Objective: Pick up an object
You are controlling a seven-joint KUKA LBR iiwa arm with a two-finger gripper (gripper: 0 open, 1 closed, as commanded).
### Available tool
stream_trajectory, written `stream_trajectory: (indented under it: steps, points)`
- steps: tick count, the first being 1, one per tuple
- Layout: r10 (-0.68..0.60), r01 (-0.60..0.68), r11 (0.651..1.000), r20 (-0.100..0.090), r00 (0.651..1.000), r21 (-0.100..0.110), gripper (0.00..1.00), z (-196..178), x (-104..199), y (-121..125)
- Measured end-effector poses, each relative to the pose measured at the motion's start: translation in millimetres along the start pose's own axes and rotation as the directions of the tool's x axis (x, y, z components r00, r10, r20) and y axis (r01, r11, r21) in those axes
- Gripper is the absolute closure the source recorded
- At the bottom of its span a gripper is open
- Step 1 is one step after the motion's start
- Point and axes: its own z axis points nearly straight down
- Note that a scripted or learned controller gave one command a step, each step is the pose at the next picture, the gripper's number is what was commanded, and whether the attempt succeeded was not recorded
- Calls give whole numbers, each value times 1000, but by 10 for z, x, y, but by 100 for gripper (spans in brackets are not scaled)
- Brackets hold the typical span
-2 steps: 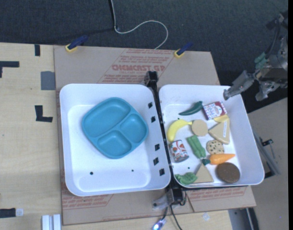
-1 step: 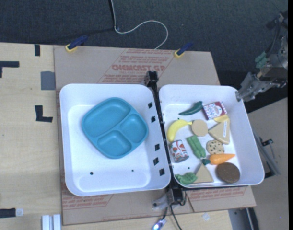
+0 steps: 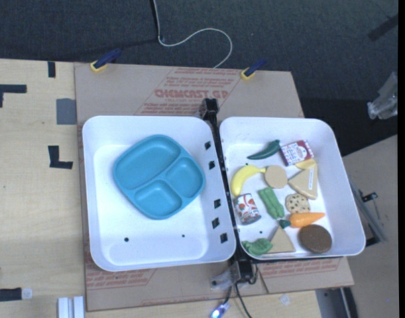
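Observation:
The right bin (image 3: 341, 177) holds several toy foods. A green pepper (image 3: 263, 151) and a red-and-white carton (image 3: 296, 152) lie at its far side. Below them are a yellow banana (image 3: 244, 176), a tan round biscuit (image 3: 275, 175) and a pale cheese wedge (image 3: 306, 181). Further forward lie a small can (image 3: 247, 209), a green pod (image 3: 270, 202), a speckled cracker (image 3: 296, 203) and an orange carrot (image 3: 305, 219). At the near edge sit a brown round patty (image 3: 315, 238), a tan triangle slice (image 3: 282, 240) and a green leafy piece (image 3: 257, 247).
A blue divided plate (image 3: 159, 175) lies in the left bin (image 3: 99, 197). Both bins rest on a cardboard sheet (image 3: 189, 91) held by clips. A white cable (image 3: 189, 38) trails behind them. A pale grey part (image 3: 382, 100) pokes in at the right edge.

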Motion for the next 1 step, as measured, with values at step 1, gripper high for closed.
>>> stream_trajectory:
  steps: [1]
  points:
    - [-18,18,1000,-5,1000,13,100,179,1579,5]
